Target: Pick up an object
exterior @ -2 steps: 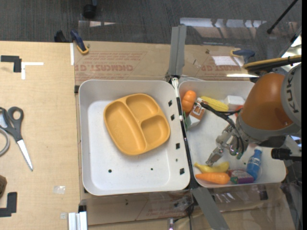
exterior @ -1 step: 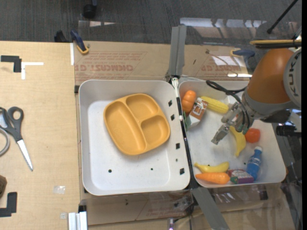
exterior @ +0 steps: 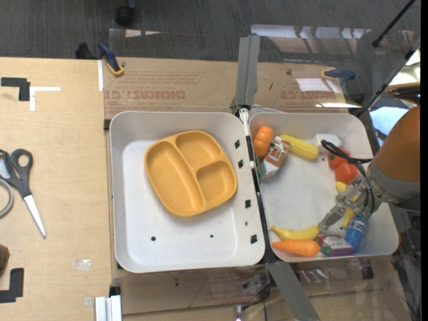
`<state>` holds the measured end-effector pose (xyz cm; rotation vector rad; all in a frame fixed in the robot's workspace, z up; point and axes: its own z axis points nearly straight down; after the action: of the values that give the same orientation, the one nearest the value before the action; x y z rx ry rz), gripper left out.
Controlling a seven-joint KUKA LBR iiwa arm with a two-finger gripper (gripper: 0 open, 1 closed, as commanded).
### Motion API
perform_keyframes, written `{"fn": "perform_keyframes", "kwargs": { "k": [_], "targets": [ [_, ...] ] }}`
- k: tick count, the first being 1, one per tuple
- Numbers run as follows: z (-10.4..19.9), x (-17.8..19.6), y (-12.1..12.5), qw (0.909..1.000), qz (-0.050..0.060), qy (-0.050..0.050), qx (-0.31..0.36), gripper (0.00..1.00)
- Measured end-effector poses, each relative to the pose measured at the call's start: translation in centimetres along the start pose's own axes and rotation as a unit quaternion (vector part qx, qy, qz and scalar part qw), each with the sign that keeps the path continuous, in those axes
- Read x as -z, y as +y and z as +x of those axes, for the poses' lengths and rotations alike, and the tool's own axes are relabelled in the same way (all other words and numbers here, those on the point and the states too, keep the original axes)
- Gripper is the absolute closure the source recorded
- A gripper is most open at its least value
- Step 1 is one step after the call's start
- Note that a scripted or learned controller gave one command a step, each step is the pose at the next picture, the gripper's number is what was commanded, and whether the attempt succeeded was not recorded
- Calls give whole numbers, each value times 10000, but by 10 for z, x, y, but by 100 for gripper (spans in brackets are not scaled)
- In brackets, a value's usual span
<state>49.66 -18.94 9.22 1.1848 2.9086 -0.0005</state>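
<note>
The grey arm [exterior: 401, 159] reaches in over the right bin's [exterior: 294, 122] right rim, its wrist bent down toward the near right corner. The gripper [exterior: 334, 217] hangs low there, fingers apart with nothing between them, tips just above a banana [exterior: 295, 233] and a carrot [exterior: 295, 247] lying along the near wall. A blue bottle [exterior: 356, 233] stands beside it. A corn cob [exterior: 299, 147] and an orange fruit [exterior: 263, 139] sit by the far left corner. The left bin [exterior: 120, 199] carries a yellow divided plate [exterior: 191, 172] (tilted slightly) near its middle. Scissors [exterior: 25, 186] lie on the pale wooden bench [exterior: 53, 126], with dark carpet [exterior: 200, 12] beyond.
</note>
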Motion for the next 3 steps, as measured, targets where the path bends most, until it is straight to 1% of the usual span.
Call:
{"fn": "perform_keyframes", "kwargs": {
  "k": [1, 2, 3],
  "targets": [
    [-1, 9, 1, 10000, -4, -12, 17, 100],
    [48, 67, 36, 9950, -2, -4, -998, 100],
    [48, 67, 36, 9950, -1, -4, -998, 0]
  ]
}}
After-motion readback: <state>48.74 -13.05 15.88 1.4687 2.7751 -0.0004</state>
